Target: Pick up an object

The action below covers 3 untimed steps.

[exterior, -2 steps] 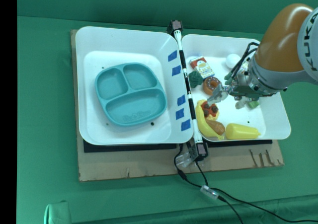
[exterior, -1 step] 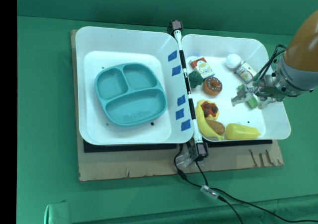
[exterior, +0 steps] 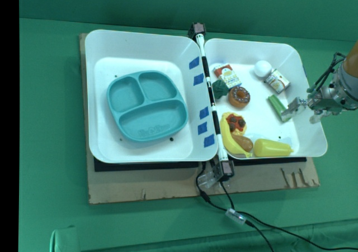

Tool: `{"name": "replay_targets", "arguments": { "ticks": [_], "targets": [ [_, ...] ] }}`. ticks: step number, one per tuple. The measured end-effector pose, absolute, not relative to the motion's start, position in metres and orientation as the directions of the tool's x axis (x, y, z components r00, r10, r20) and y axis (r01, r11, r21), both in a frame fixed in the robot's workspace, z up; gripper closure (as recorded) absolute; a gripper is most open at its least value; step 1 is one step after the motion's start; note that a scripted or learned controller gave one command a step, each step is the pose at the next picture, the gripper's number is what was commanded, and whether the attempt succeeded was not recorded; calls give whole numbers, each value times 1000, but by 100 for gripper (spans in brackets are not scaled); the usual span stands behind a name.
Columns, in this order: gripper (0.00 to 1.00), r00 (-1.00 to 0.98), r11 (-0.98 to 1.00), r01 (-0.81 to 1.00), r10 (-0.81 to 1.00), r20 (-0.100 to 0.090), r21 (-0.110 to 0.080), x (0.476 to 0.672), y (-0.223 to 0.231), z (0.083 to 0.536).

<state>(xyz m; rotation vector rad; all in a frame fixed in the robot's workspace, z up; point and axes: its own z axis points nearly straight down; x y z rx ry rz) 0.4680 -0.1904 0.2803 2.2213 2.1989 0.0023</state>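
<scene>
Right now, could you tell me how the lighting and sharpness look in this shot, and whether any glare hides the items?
Camera view: light is even and soft, with faint shadows under the teal plate; the right bin is bright white, nearly washing out the white ball; no glare hides the banana or donut; the tool looks slightly soft at the frame's right edge.

Grey arm [exterior: 348, 86] with orange band [exterior: 352, 60] above wrist. Thin dark cables looped along wrist's outer side. Silver-grey metal gripper [exterior: 306, 109], blocky, pale angular finger [exterior: 293, 108] at tip. Finer markings too small to make out.
</scene>
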Motion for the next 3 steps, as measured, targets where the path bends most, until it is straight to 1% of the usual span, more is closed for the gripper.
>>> {"name": "replay_targets", "arguments": {
  "ticks": [1, 3],
  "targets": [
    [0, 8, -8, 1000, 1000, -9, 13, 468, -189, 292],
    [0, 8, -8, 1000, 1000, -10, 11, 468, -189, 292]
  ]
}}
